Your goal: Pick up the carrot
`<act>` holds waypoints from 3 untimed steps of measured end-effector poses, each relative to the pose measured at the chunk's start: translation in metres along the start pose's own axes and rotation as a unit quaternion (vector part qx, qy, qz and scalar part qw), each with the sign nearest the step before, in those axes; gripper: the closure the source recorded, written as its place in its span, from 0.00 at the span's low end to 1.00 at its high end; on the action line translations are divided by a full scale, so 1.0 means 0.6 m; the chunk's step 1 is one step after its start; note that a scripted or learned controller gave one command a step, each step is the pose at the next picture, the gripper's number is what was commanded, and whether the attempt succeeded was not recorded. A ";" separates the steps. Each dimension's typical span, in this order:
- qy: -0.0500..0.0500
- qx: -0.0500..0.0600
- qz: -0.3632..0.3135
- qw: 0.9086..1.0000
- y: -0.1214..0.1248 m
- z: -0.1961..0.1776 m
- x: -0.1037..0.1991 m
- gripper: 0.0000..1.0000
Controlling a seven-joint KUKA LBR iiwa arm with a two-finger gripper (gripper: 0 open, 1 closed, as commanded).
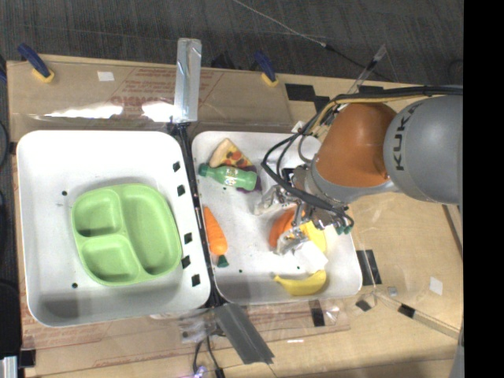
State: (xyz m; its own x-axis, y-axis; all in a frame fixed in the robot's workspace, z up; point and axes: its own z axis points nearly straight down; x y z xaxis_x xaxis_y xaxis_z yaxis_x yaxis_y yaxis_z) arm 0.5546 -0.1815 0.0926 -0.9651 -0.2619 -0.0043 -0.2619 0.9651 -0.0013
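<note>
In the right bin, close along the left wall: carrot, lying flat, green end pointing toward the near rim. Not touched by anything, well apart from the gripper.

Over the middle of the same bin, reaching in from the right: grey arm with orange band, cables looped around the wrist. Gripper low over the bin floor, just beside an orange piece and a yellow piece. Hard to judge whether touching either of them. Not possible to see if the jaws stand wide or narrow, being hidden among cables and metal parts; nothing clearly seen between them.

Toward the far wall of this bin: pizza slice, and just near of it a green bottle lying on its side. By the near wall: banana, curved, below the gripper in the view.

In the left bin: green plate with three compartments, placed about in the middle.
</note>
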 end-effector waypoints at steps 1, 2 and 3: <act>0.003 -0.001 0.120 0.993 0.102 -0.076 0.076 0.00; 0.004 -0.001 0.105 0.994 0.059 0.003 0.054 0.00; 0.001 -0.001 0.118 0.993 0.090 0.001 0.026 0.00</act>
State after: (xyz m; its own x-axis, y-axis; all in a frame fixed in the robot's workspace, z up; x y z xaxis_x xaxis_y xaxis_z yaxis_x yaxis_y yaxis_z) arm 0.5254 -0.1338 0.0919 -0.9996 -0.0293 -0.0017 -0.0293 0.9996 0.0008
